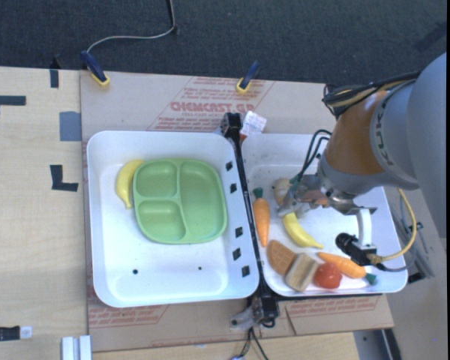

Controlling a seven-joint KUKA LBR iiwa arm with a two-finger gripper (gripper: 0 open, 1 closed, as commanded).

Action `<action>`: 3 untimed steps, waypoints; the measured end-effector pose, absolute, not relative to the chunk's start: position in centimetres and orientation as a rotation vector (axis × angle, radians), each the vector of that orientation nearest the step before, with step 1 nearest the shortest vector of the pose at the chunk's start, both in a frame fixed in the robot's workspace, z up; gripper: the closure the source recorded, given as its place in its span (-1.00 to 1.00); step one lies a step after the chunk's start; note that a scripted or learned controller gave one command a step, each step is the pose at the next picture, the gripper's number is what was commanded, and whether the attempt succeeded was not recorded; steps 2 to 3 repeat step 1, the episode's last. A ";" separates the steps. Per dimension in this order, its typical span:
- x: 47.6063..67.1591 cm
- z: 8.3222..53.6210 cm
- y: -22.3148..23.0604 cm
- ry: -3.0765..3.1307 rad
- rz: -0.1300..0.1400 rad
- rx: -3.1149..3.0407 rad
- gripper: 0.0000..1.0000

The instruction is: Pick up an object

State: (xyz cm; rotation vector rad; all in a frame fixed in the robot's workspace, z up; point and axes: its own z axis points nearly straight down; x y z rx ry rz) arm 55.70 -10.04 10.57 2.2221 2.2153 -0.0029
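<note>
Two white bins sit on cardboard; in the right bin (326, 147), the gripper (294, 199) hovers just above the banana (301, 232), its grip untellable, needing a straight descent.

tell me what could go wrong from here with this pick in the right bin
The gripper sits low in the right bin among crowded toy food: a yellow banana just below it and a carrot to its left. It may close on two items, or knock one aside and grasp nothing. The cables looping off the wrist could also snag as the arm lifts.
</note>
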 end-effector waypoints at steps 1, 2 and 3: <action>58.1 18.4 -4.5 2.223 0.000 2.219 1.00; 58.1 18.4 -4.5 2.223 0.000 2.219 1.00; 58.1 18.4 -4.5 2.223 0.000 2.219 1.00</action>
